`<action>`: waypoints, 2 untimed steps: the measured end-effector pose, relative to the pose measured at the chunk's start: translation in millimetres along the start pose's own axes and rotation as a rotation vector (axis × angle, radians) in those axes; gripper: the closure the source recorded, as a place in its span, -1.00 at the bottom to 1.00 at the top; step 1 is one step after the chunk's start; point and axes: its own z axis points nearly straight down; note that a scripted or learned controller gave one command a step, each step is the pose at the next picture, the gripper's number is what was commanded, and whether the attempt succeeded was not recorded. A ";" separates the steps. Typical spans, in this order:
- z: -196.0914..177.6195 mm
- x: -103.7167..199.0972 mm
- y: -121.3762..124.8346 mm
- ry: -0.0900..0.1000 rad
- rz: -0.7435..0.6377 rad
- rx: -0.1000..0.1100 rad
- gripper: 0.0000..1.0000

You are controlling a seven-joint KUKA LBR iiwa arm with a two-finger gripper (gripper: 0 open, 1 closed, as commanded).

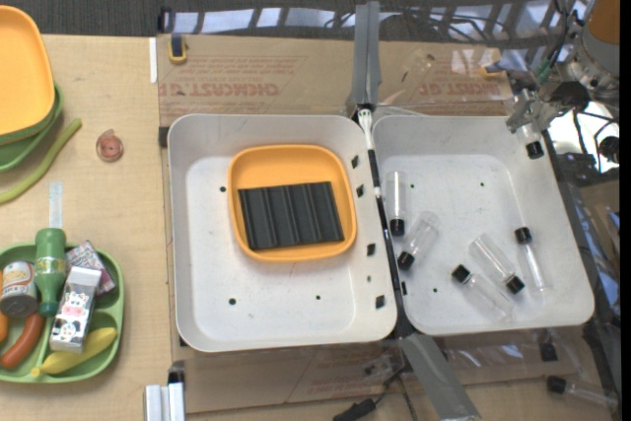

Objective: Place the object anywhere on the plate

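Note:
An orange plate rests in the left bin, toward its far side. A dark grey ridged block lies flat on the plate and covers most of its middle. Several clear vials with black caps lie loose in the right bin, among them one upright near the divider, one beside it and a larger one. My gripper hangs over the far right corner of the right bin, well away from the plate and above the vials. Nothing shows in its grasp.
A wooden table on the left carries a stack of orange and green plates, a small pink object and a green tray of toy food. Cardboard lies behind the bins. Cables and a metal frame crowd the upper right.

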 end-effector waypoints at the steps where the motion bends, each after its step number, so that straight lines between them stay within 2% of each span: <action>1: -41.2 -8.2 0.2 -0.001 -0.231 -0.003 1.00; 2: -97.2 -7.7 0.6 -0.001 -0.478 -0.003 1.00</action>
